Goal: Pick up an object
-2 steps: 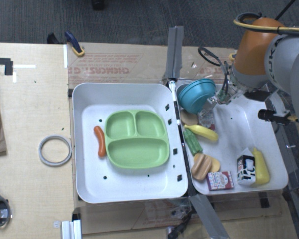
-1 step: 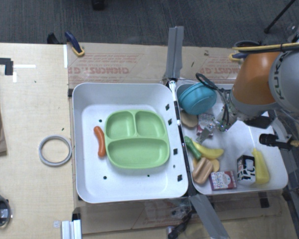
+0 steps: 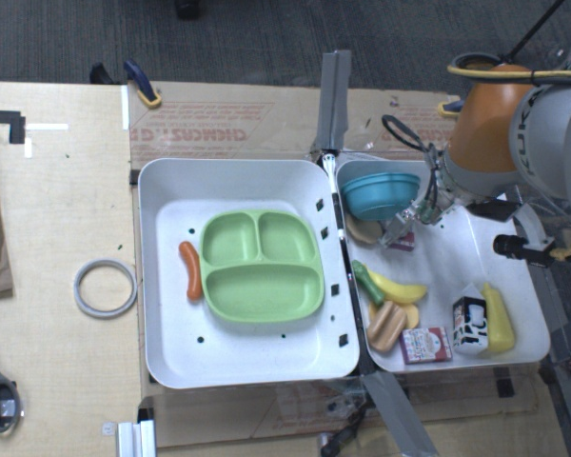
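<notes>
Blue bowl (image 3: 379,196), arm (image 3: 514,141) angled down beside it

The arm (image 3: 542,131) comes in from three o'clock, its bulk at about two o'clock in the view. The orange band (image 3: 485,122) sits above the wrist, which slants down toward nine o'clock. The gripper (image 3: 406,225) hangs low at its end, pointing toward seven o'clock.
</notes>
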